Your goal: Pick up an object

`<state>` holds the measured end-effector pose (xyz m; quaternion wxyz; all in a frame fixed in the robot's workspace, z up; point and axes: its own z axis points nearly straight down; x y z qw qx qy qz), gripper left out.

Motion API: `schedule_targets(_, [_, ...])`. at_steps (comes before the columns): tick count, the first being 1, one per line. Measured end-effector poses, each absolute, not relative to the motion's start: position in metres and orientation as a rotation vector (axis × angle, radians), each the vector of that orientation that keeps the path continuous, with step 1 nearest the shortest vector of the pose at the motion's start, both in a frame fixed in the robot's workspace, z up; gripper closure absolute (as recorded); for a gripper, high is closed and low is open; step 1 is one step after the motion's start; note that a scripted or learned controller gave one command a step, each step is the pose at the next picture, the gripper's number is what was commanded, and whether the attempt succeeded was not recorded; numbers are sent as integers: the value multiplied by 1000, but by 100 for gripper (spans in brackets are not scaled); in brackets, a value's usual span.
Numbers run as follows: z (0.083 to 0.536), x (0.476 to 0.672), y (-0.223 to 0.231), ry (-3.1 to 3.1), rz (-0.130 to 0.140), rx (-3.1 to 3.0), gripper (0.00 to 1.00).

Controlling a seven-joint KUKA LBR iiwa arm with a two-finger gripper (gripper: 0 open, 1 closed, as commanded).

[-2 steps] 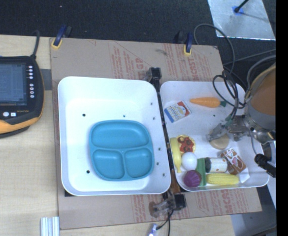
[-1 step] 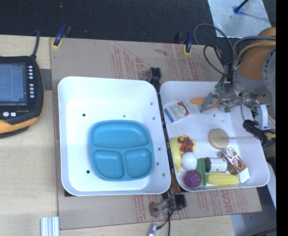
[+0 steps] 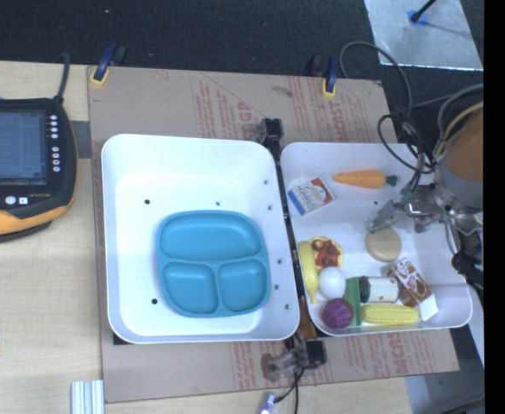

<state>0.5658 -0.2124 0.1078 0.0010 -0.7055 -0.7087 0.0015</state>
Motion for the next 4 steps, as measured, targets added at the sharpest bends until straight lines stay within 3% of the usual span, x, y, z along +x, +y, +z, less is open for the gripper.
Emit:
schedule_targets(1, [127,567,-204,-2226,2,-2216,0])
schedule_targets(2, [118,570,-208,-2226,4,-2216,0])
schedule_targets(3, [127,520,-207,-2225,4,-2215,0])
schedule_targets(4, [91,533,-194,-2225,6,-2211,0])
